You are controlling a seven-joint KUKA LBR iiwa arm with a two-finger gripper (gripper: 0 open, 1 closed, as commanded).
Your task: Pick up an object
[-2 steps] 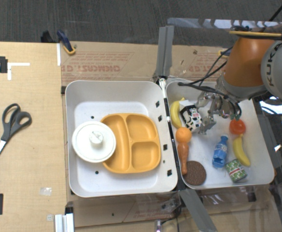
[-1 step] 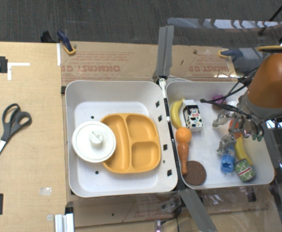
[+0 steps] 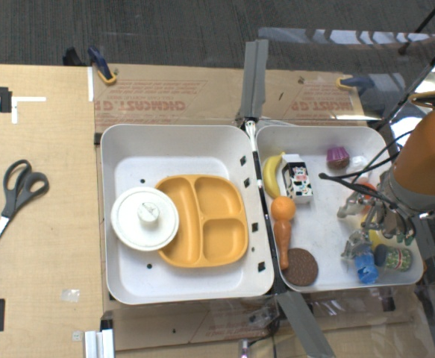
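Observation:
The right bin [image 3: 314, 130] holds several small objects. My gripper [image 3: 353, 228] hangs low over its right side, its two metal fingers [image 3: 348, 210] apart and open, with nothing visibly held between them. Just right of the fingers lies a small yellow piece [image 3: 376, 236]. A blue toy [image 3: 365, 267] and a green can [image 3: 396, 258] lie right below the gripper by the bin's front right corner. Further left are a banana [image 3: 271, 174], a small printed box [image 3: 298, 180], an orange-headed utensil [image 3: 282, 222] and a brown disc [image 3: 301, 266]. A purple object [image 3: 338, 156] sits at the back.
The left bin [image 3: 172, 131] holds a yellow divided plate [image 3: 210, 222] with a white lidded bowl [image 3: 145, 216] on its left edge. Scissors [image 3: 12, 196] lie on the bench far left. Cables run from the arm's orange band [image 3: 430, 155] across the right bin.

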